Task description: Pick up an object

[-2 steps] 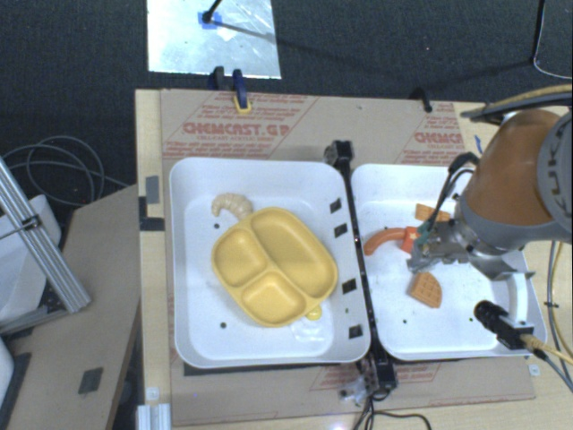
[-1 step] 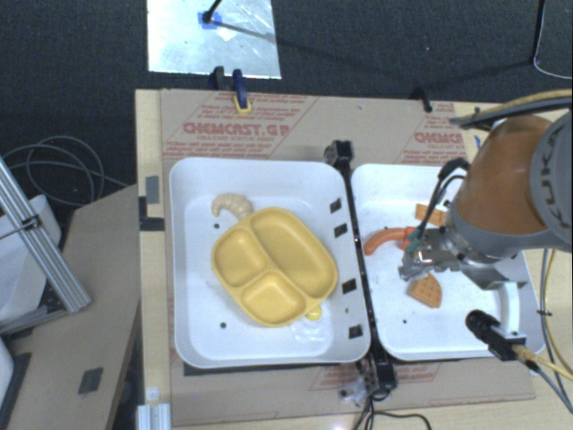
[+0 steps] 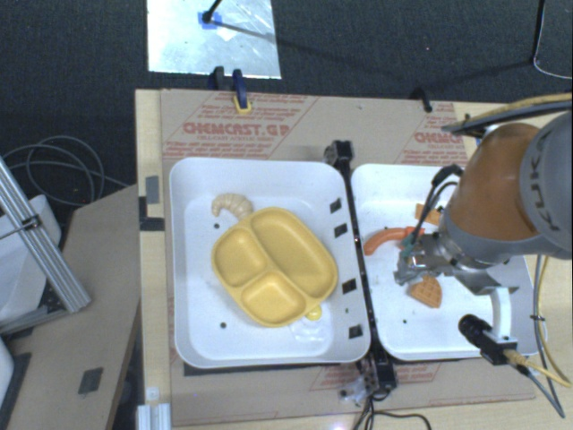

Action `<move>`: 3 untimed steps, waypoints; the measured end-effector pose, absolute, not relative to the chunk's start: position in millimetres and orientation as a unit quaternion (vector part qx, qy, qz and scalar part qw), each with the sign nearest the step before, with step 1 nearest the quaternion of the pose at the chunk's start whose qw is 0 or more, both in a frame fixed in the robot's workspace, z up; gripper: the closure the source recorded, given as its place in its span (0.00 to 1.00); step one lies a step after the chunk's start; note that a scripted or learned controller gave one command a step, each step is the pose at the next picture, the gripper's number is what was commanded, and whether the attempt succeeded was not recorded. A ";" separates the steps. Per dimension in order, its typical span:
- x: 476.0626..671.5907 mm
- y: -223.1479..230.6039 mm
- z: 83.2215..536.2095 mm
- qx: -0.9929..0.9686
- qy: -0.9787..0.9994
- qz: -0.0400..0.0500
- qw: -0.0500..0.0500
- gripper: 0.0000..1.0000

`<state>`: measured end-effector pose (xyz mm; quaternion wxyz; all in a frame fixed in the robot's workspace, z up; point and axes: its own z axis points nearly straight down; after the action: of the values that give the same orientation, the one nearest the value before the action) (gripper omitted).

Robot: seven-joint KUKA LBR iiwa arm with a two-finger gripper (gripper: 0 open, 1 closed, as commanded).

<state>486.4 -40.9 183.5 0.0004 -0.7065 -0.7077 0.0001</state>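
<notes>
Down in the right bin (image 3: 394,343), a waffle piece (image 3: 427,291) lies on the white floor, tan and ridged, toward the near half. Right above it, just touching or a hair off, it's hard to say, sits the gripper (image 3: 414,269), low over the bin with the arm (image 3: 501,195) and its orange band bulking over it from the right. How the jaws stand cannot be told from this angle; the wrist hides them, and nothing is visibly between them. Just left of the gripper, an orange carrot-like stick (image 3: 387,239) lies curved on the floor. A small orange bit (image 3: 432,213) peeks out further back by the arm. Across the divider, the left bin (image 3: 192,240) carries a yellow divided plate (image 3: 273,264), with a pale croissant (image 3: 232,205) just beside its far-left edge.
</notes>
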 end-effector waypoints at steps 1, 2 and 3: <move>486.4 -81.7 184.5 -0.708 -0.706 0.000 -0.001 1.00; 485.8 -84.6 143.9 -0.707 -0.707 0.001 0.001 1.00; 489.0 -12.5 234.9 -0.702 -0.712 -0.005 -0.003 1.00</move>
<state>489.0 -12.5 234.9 -0.0028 -0.7023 -0.7118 -0.0051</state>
